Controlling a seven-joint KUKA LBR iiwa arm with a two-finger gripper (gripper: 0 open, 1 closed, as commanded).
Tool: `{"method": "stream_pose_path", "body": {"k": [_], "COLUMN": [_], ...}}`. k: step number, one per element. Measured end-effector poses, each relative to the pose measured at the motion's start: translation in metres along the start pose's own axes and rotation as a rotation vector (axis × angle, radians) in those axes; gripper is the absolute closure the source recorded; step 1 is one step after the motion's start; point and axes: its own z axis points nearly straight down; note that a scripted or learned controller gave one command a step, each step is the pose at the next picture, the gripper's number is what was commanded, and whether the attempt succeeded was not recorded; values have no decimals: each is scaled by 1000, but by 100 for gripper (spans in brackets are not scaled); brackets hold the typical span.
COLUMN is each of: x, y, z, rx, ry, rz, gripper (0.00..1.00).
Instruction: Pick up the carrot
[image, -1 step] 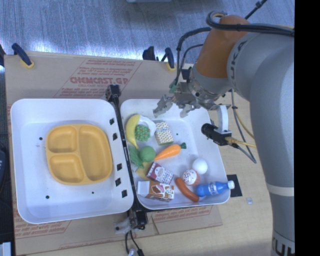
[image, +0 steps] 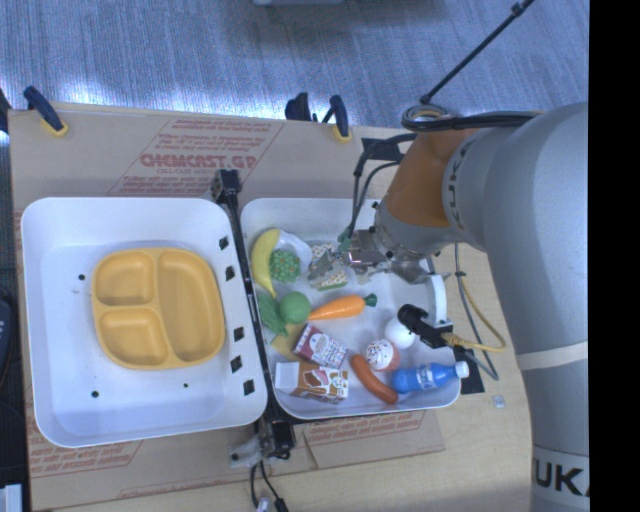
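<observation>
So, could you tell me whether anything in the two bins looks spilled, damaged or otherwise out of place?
Nothing stands out. The right bin is crowded with toy food lying jumbled, the carrot on its side near the middle. The yellow divided plate lies flat in the left bin. The gripper hangs above the carrot.

Cardboard sheet (image: 190, 150), at 11 o'clock above the left bin: red print "CHEMCAST GP" (smaller lines under it too blurred to read)
Arm (image: 555, 478), at 5 o'clock: dark letters "UKA" (cut off)

Grey arm (image: 520, 200) w/ orange band (image: 420, 185), black cables, "KU" lettering near base.
</observation>
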Motion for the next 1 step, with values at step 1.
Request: {"method": "stream_pose_path", "body": {"k": [1], "x": [-4], "y": [-37], "z": [19], "rx": [-4], "ry": [0], "rz": [-336], "gripper": [0]}}
